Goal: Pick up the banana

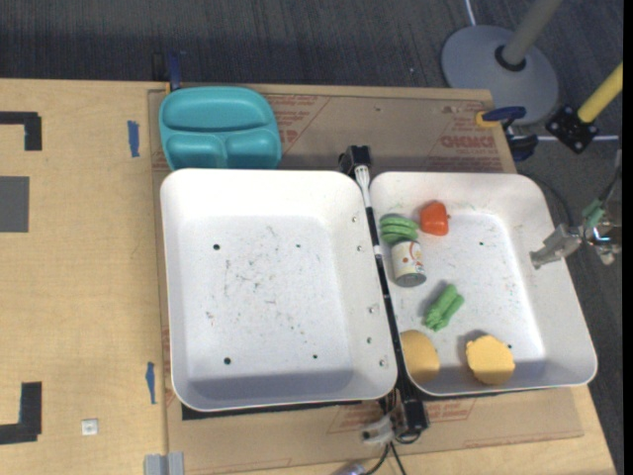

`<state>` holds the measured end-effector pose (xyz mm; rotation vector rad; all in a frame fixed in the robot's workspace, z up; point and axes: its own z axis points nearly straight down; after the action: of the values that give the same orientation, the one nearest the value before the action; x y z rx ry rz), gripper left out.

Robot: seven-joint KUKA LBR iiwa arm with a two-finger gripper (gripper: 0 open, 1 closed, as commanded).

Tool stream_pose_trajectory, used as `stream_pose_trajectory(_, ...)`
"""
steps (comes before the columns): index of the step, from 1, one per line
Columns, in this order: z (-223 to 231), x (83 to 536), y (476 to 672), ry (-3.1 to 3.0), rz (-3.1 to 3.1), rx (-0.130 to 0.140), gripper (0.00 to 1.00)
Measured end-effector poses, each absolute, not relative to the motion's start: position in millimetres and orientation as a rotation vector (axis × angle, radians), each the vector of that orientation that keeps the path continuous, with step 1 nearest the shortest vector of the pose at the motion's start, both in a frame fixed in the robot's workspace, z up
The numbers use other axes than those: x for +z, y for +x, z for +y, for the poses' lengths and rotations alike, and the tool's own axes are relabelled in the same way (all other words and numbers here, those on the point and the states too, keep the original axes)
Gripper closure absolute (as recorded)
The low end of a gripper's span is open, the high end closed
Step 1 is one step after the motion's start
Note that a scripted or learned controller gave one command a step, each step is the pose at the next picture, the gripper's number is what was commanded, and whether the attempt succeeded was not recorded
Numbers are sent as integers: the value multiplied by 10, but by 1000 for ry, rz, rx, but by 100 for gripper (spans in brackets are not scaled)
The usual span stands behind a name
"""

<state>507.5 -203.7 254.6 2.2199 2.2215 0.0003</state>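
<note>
Camera view has my end effector (566, 243) out at 3 o'clock, just beside the right bin's (554, 295) rim, a grey metal tip. I cannot tell how far open it is, and nothing shows in its hold. So this reads as the approach step, the pick not yet begun. The banana (491, 359), by my best guess, is the matte yellow lump at the bin's 5 o'clock, stubby from this angle rather than long and curved. A rounder yellow-orange piece (419, 354) sits near it at 9 o'clock, so I need to choose carefully. Next I swing towards 7 o'clock, descend and close across the narrow width. The smooth plastic may slip.
</note>
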Motion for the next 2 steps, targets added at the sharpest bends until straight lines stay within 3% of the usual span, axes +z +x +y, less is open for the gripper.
stream_pose_trajectory(1,-1763,902,4789,2474,1938,-1,0)
stream_pose_trajectory(2,-1048,1236,5056,2911,1183,0,0)
